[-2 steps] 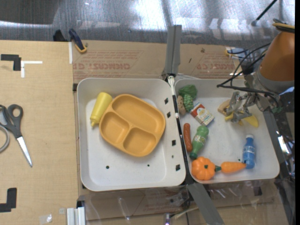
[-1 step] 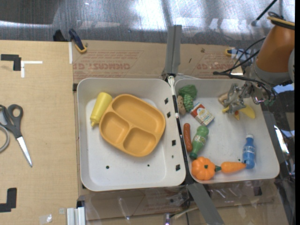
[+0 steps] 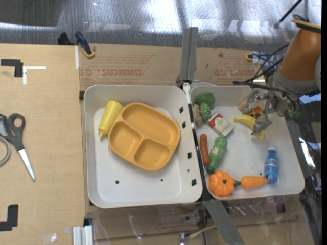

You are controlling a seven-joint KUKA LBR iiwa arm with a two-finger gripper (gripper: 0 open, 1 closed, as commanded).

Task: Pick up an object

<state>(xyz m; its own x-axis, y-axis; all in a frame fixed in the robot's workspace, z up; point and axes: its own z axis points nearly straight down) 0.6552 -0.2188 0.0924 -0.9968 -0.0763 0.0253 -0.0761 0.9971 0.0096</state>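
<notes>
The surface is a tan board, with printed cardboard along its far edge and a grey ribbed wall behind it. The pincer hangs over the far right part of the right bin, below the arm's orange band at the frame's right edge. Its fingers are thin and partly lost against the cables and the objects beneath, so whether it is released or clenched cannot be told. The yellow banana lies just left of and partly under the pincer; contact cannot be confirmed. A tan object beyond it is too indistinct to identify. Left of the pincer lie a small red-and-white carton and, further left, a green broccoli. Nearer the camera than the pincer lie a blue bottle, a carrot, an orange pumpkin, a green bottle and a red sausage. Well to the left of the pincer, the left bin holds an orange divided plate with a yellow bottle touching its left rim. Scissors lie at the far left, with one handle cut off by the frame edge. A blue clamp sits at the far edge.
</notes>
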